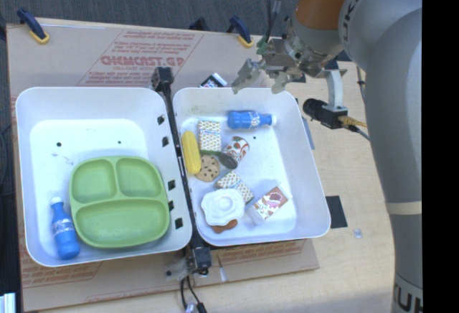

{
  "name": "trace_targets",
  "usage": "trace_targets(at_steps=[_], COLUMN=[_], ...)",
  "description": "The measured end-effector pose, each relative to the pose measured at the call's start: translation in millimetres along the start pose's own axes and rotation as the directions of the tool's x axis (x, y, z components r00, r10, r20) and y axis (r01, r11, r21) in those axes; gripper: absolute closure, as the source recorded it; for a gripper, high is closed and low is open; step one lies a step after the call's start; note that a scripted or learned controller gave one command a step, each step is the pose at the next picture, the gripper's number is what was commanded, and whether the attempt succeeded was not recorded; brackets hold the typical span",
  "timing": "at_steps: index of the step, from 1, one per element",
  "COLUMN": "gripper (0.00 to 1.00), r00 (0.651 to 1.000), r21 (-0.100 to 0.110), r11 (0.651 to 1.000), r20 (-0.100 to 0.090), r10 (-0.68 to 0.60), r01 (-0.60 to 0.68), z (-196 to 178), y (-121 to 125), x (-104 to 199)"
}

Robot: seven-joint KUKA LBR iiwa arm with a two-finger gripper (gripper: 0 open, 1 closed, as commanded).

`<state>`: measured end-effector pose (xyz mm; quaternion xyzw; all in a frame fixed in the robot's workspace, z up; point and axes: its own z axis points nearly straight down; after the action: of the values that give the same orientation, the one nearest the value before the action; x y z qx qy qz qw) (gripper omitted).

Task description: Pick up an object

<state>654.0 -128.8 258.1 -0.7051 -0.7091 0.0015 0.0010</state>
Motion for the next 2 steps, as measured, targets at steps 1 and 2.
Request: trace_targets(at_steps=[1,2], gripper=[1.00,1.00], r00=[1.000,1.000], r21=[0.001,0.001], r11=[1.000,1.000], r20=[-0.001,0.000], r10=[-0.005,-0.003], r01=[0.005,0.003], z=[-10.4,33.1], y=[0.3,-7.9], x=[0.9,81.5])
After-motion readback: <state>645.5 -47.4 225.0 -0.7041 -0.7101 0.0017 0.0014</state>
